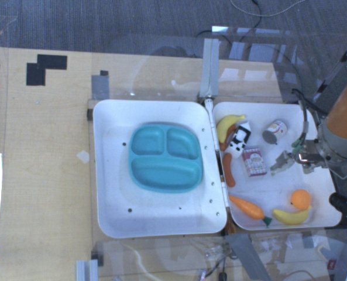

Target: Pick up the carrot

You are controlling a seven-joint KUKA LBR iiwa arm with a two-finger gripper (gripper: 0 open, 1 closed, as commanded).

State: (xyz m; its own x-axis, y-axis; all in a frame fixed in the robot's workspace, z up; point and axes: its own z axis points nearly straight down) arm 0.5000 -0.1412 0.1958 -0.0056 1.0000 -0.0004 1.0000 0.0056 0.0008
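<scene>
The carrot [247, 206] is orange with a small green top. It lies near the front edge of the right bin [319, 183], pointing left toward the divider. My gripper [290, 160] hangs over the right part of that bin, to the right of and farther back than the carrot. It is well apart from the carrot and nothing shows in its grasp. The grey arm with its orange band [344, 122] comes in from the right edge.
The right bin also holds a banana [229, 127], a black-and-white toy [239, 139], a tin can [274, 131], a pink box [254, 161], a brown sausage [227, 168], an orange [301, 199] and a second banana [290, 216]. A blue divided plate [166, 158] sits in the left bin [112, 174].
</scene>
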